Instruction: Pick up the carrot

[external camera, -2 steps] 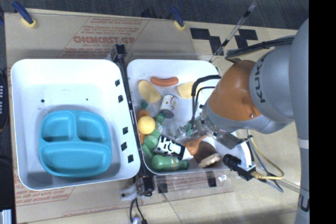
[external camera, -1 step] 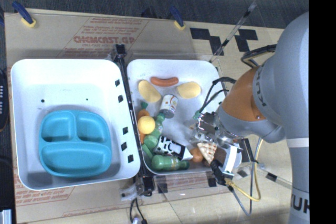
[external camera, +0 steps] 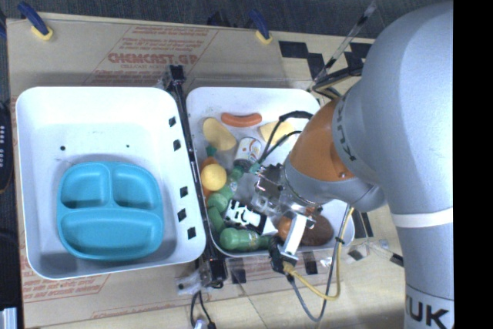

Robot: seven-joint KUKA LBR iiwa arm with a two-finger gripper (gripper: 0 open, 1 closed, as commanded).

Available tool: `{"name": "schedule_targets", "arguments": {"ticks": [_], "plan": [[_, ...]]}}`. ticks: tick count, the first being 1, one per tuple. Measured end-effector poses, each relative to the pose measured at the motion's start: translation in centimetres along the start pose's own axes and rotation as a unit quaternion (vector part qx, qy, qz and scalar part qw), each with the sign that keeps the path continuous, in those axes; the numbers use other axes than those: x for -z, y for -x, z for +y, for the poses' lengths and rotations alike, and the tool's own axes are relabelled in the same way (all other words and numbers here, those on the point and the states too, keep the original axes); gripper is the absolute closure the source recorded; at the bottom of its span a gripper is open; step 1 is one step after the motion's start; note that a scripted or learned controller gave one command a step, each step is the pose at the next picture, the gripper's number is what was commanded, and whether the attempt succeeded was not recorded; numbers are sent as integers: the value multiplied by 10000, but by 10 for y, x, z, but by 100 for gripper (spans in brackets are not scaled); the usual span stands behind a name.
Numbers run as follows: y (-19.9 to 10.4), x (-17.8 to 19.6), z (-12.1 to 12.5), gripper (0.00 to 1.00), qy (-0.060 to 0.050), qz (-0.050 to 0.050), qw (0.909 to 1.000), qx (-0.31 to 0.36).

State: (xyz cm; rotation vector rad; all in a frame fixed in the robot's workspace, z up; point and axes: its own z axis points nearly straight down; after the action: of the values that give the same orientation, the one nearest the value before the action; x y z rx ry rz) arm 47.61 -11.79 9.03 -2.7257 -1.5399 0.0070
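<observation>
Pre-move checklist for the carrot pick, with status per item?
1. Carrot identified: cannot tell; the orange piece under the wrist is half hidden.
2. Gripper over the right bin: ok.
3. Carrot in grasp: cannot tell.
4. Free space around the target: not ok; the lemon and green vegetable crowd in.
5. Sausage not confused with the target: ok, it lies apart at the far wall.
</observation>
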Motion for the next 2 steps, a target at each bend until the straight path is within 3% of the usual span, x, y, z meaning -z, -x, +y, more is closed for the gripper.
{"name": "schedule_targets", "arguments": {"ticks": [1, 2], "plan": [[65, 46, 38, 100, 22, -17, 9927, 1202], [-11, 30, -5, 100, 37, -9, 9924, 1233]]}}
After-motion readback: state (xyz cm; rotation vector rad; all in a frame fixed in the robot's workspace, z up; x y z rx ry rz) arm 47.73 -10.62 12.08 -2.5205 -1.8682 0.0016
